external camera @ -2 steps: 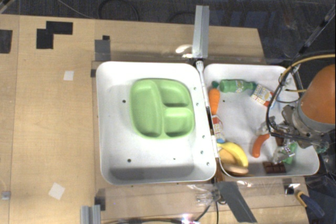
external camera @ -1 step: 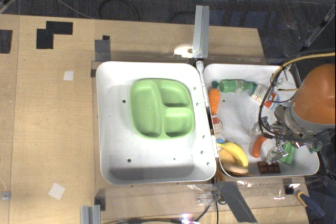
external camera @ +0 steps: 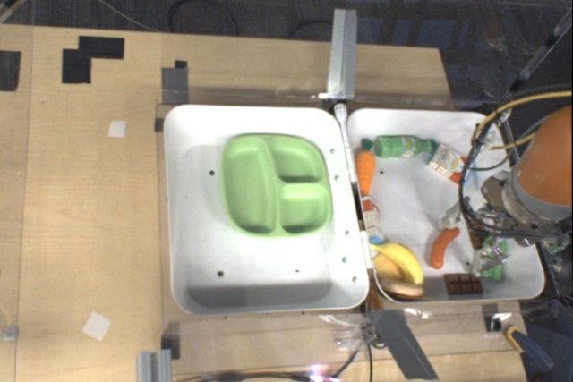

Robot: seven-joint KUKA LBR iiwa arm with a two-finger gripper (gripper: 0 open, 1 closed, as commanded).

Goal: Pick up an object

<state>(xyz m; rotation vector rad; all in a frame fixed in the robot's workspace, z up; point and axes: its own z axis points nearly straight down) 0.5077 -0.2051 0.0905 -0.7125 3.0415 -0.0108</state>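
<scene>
The right bin point(external camera: 407, 123) holds several objects. A green bottle point(external camera: 405, 146) lies along the far wall, with an orange carrot point(external camera: 365, 172) by the left wall. A yellow banana point(external camera: 398, 267) sits in the near left corner. A red sausage point(external camera: 443, 246) lies right of the middle, and a brown chocolate bar point(external camera: 464, 284) rests by the near wall. My gripper point(external camera: 490, 251) is low over the bin's right side, just right of the sausage and above the chocolate bar. A small greenish thing point(external camera: 494, 265) sits right under it, and cables hide its tips.
The left bin point(external camera: 192, 219) holds a green divided tray point(external camera: 275, 183). A small red and white packet point(external camera: 369, 212) lies by the right bin's left wall, and a white packet point(external camera: 445, 161) lies beside the bottle. A metal post point(external camera: 342, 49) stands behind the divider between the bins.
</scene>
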